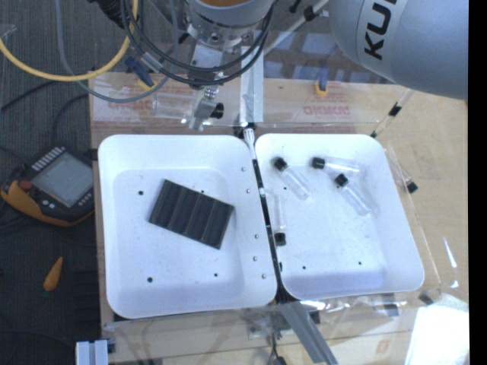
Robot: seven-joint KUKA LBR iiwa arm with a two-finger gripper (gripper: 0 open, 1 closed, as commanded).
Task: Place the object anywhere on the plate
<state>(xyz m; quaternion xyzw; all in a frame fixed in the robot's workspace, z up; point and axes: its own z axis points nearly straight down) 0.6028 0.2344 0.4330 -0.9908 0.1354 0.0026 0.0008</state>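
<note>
Above the bench's far edge, beyond the left bin (114, 173), the gripper (204, 111) hangs with nothing visibly between its fingers; their spread cannot be told. A dark ribbed plate (190, 214) lies in that bin, while three black-capped clear vials (327, 177) rest in the right bin (396, 234).

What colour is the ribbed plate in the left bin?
Black, or very dark grey; the ribbed plate shows in the camera view.

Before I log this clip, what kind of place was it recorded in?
Most likely a robotics lab test bench. A KUKA arm with loose cabling hangs over two white bins, a teach pendant lies beside them, and clear black-capped vials and a ribbed black plate serve as test objects.
</note>
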